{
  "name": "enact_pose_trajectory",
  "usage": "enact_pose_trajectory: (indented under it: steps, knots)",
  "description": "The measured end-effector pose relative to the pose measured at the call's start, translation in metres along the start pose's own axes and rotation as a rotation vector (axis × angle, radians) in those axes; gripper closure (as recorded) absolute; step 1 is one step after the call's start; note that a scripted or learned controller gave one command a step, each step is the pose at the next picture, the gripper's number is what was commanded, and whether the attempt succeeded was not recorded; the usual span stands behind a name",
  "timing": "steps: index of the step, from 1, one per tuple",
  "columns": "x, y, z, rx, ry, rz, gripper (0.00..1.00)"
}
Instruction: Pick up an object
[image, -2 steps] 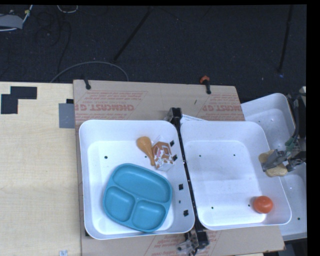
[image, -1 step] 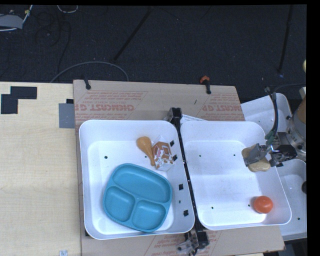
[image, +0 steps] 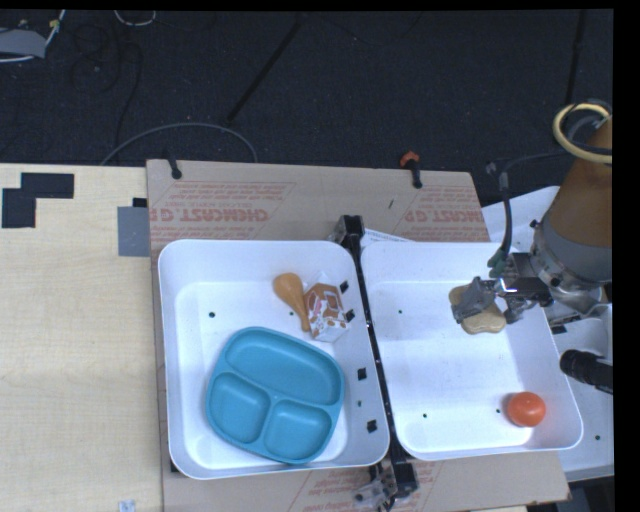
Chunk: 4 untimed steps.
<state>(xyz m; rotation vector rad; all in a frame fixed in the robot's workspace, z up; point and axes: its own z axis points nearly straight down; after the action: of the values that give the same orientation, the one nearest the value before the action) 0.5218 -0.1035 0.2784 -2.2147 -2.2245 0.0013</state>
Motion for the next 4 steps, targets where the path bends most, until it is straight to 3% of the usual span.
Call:
enact_pose_trajectory:
  steps: [3,4]
  knots:
    - [0.154,0.045,0.037,0.002,-0.001,0.001,1.0]
    - [0.207,0.051,0.034,0.0,-0.002,0.0,1.0]
